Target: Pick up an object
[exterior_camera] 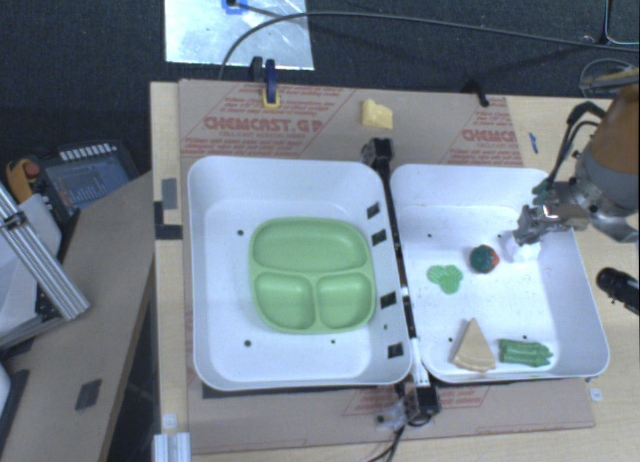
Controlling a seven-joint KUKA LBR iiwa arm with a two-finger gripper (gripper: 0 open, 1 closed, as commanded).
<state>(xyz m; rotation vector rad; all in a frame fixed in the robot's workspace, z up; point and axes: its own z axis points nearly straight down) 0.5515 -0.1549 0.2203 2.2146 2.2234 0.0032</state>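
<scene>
Gripper [527,230] hangs over the right bin [575,300], toward its 2 o'clock corner, at the end of the grey arm [610,185] that comes in from 3 o'clock. Its tip is a small pale blur against the white floor, so I cannot tell how it is set, and nothing is seen clamped in it.

Nearest to it, at about 8 o'clock and just beside the tip, lies a small ball [485,259], green with a red patch. It looks the natural target. To take it well, I judge the arm should centre straight above the ball, come down upright, and close across its middle; a round thing will likely roll away if one side is touched first. The bin wall is well apart from the ball, so there is room to approach.

Further out at 8 o'clock sits a flat green leafy piece [445,276], near the ball but apart from it; being so low, it would probably be hard to grasp. Toward 6 o'clock, by the front wall, lie a tan wedge [473,347] and a long green piece [525,352], just beside each other.

Count in the right bin: one ball, one leafy piece, one wedge, one long green piece, four objects in all. The left bin [215,280] holds one green divided tray [310,274] with three compartments. One small yellow block [377,114] rests on the bench beyond the bins at 12 o'clock.
</scene>
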